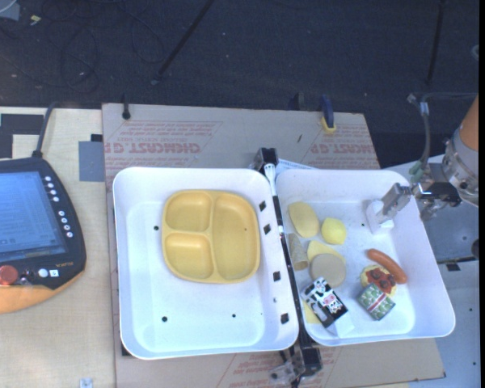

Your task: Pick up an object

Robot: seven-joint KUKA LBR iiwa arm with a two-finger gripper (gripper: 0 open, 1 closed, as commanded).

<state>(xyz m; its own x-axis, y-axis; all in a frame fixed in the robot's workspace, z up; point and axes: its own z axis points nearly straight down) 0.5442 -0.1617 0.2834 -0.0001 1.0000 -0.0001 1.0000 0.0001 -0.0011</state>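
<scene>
Sitting nearest the camera in the right bin (pixel 436 314), a black-and-white carton (pixel 326 301) is lying by the divider, with a green-and-red toy (pixel 377 294) to its right. Just behind them, a sausage (pixel 386 264) and a tan disc (pixel 328 267) are resting, then three yellow pieces (pixel 302 218) farther back. In the left bin (pixel 137 297), a yellow divided plate (pixel 210 235) is lying flat. At the right bin's far right corner, the gripper (pixel 392 203) is hovering, holding nothing, fingers slightly apart.
</scene>
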